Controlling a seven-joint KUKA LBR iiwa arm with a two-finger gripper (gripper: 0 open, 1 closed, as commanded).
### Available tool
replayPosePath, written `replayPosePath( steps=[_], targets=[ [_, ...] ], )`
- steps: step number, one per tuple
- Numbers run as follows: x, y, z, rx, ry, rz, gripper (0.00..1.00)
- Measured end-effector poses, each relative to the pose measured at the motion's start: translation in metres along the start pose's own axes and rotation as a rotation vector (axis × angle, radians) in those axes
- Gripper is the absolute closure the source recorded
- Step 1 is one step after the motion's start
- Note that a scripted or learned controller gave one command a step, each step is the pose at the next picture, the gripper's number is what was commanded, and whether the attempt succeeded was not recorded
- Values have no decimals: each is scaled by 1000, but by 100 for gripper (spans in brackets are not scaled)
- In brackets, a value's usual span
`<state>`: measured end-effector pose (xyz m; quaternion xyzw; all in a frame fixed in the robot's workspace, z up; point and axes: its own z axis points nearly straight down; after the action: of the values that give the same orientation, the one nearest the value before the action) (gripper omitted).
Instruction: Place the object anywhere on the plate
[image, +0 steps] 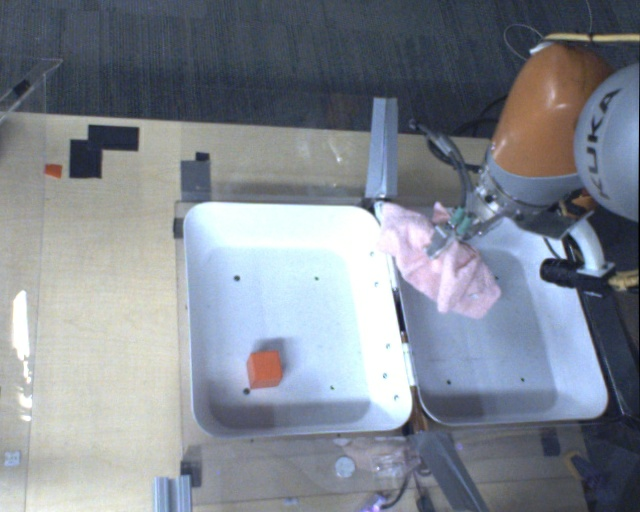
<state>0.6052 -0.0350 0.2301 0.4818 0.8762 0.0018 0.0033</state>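
A crumpled pink cloth (450, 268) hangs at the upper left of the right bin (520, 390), its left corner reaching over the rim between the two bins. My gripper (446, 236) comes in from the upper right and is shut on the cloth's top, with pink fabric bunched between its fingers. A small orange cube (265, 369) lies on the floor of the left bin (290, 270), near its lower left corner, far from the gripper.
The arm's orange band and grey wrist (545, 130) loom over the right bin's upper right corner. A grey metal post (381, 150) stands behind the gap between the bins. Black and orange markers (92, 152) sit on the bench at far left.
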Motion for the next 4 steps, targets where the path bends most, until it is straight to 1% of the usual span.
replayPosePath(
  steps=[1, 2, 3, 4],
  targets=[
    [0, 3, 6, 2, 1, -2, 100],
    [35, 26, 8, 0, 2, -405, 100],
    [78, 42, 12, -2, 1, -806, 100],
    [126, 75, 17, -4, 1, -1006, 100]
  ],
)
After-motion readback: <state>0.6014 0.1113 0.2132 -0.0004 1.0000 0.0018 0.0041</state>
